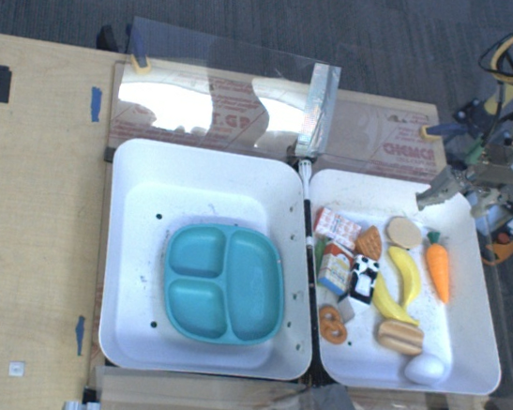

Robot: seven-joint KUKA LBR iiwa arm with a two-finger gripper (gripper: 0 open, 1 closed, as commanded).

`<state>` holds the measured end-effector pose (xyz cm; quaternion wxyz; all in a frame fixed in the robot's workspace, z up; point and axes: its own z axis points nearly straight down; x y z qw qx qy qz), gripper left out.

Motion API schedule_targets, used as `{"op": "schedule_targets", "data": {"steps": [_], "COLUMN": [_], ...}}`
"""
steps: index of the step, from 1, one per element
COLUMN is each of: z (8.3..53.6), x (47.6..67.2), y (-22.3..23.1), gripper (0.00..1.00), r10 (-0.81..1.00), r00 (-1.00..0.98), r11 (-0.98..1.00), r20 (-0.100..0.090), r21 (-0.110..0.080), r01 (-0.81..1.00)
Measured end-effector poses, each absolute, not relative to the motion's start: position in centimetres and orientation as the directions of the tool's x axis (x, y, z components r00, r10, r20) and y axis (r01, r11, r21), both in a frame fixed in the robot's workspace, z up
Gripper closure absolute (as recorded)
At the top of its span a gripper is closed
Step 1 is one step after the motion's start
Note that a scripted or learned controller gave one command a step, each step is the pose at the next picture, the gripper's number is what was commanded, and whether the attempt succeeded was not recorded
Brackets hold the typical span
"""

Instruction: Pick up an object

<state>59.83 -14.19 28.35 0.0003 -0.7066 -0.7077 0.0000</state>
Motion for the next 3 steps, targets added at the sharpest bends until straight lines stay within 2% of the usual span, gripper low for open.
{"op": "schedule_targets", "data": {"steps": [1, 2, 3], "z": [20.2, 9.9, 10.7], "x": [52.7, 56.7, 56.7], "y": [-17.2, -18.1, -18.1], "gripper": [0.0, 0.0, 1.0], "r10": [0.999, 0.996, 0.996], "r00": [0.04, 0.092, 0.093], "r11": [-0.04, -0.092, -0.093], "r20": [0.0, 0.002, 0.002], "r21": [-0.008, 0.009, 0.008], "r01": [0.999, 0.996, 0.996]}}
